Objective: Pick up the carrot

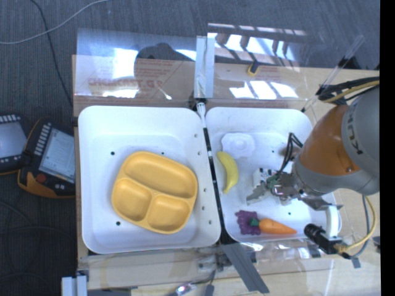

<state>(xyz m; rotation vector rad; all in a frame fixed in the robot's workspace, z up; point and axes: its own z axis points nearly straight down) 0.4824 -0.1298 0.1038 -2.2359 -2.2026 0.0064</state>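
The orange carrot point(277, 227) lies near the front edge of the right bin point(271, 125), its thick end touching a bunch of purple grapes point(248, 221). My gripper point(263, 189) hangs over the middle of the right bin, a little above and behind the carrot, with its metal fingers point(255, 194) pointing left. Nothing is held between them that I can see. The arm's orange band and grey wrist cover the bin's right side.
A yellow banana point(228, 171) lies by the right bin's left wall, with a white cup-like object point(238, 145) behind it. The left bin point(99, 134) holds a yellow divided plate point(154, 191). A teach pendant point(46, 159) lies off the bench at the left.
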